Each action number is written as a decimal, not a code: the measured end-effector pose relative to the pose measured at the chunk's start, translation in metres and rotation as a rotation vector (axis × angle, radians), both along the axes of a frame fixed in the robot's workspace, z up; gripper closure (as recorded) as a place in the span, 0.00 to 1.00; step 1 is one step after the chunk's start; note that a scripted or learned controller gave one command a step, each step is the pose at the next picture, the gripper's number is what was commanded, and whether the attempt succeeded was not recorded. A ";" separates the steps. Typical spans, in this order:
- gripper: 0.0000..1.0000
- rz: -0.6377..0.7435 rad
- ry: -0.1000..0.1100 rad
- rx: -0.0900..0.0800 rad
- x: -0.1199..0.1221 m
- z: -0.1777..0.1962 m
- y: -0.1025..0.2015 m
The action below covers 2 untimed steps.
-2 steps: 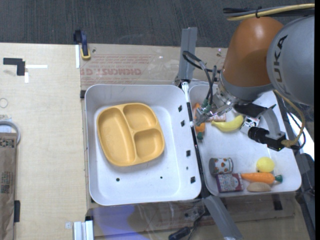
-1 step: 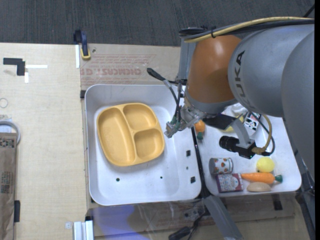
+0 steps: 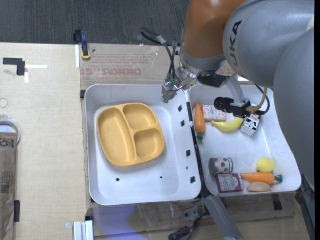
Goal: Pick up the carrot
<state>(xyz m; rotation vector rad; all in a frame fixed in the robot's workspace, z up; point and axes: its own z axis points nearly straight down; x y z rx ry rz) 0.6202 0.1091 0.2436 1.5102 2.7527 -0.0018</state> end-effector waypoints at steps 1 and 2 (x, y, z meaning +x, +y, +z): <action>1.00 -0.056 0.000 0.000 0.024 -0.139 0.017; 1.00 0.055 -0.001 0.000 0.012 -0.051 -0.061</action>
